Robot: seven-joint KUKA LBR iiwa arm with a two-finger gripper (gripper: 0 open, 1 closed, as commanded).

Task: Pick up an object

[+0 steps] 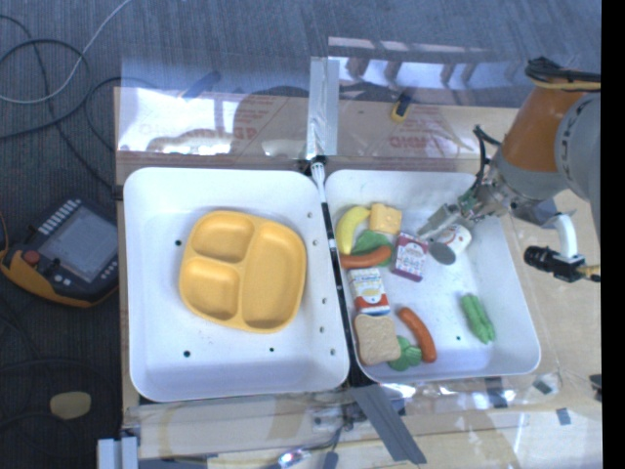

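Currently: gripper (441,231) low in the right bin (508,291), nothing visibly held.
Nearest, bread (376,336) and sausage (417,331); farther, carton (411,257) and banana (350,227) crowd the bin's left side. Fingers' state cannot be told.

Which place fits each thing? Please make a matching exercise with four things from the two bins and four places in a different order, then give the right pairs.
Things:
1. yellow divided plate
2. banana
3. green bean pod
4. slice of bread

Places:
A. right bin, near its front edge
B. left bin, in the middle
C. right bin, apart from the others on the right side
D. right bin, back left corner

Pairs: 1-B, 2-D, 3-C, 4-A
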